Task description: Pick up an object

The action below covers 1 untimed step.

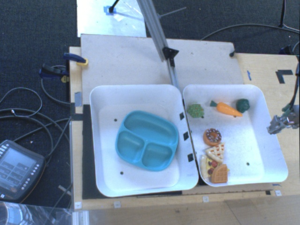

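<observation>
The right bin (262,158) holds several toy foods: a green broccoli (195,110), an orange carrot (227,108), a dark green piece (242,105), a sprinkled donut (212,136), a pizza slice (216,152) and a waffle (219,173). A blue divided plate (147,140) lies in the left bin (105,172). My gripper (280,124) sits at the frame's right edge, beside the right bin's right rim, well apart from all the food. Nothing shows in its grasp.
A slanted metal pole (154,25) crosses the back of the bench above the bins. A blue and yellow clamp (70,60) grips the bench's left edge. Cables and a handheld pendant (16,169) lie on the floor at left.
</observation>
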Available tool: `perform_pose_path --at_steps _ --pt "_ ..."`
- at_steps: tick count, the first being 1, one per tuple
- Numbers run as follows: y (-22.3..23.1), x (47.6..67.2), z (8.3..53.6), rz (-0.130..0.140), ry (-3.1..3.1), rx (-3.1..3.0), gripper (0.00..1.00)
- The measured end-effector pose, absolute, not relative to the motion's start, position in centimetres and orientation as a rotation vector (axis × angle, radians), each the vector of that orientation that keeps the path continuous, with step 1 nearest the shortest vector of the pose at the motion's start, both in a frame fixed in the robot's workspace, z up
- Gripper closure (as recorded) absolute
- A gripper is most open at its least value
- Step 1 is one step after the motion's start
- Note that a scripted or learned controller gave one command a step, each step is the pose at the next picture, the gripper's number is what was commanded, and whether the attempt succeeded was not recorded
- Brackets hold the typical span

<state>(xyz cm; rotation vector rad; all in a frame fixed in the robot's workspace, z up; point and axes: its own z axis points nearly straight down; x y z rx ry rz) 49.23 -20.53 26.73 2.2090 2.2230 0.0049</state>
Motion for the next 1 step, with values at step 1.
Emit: perform_pose_path --at_steps 1 --pt "-15.78 49.19 26.01 0.004 2.232 2.21 1.0"
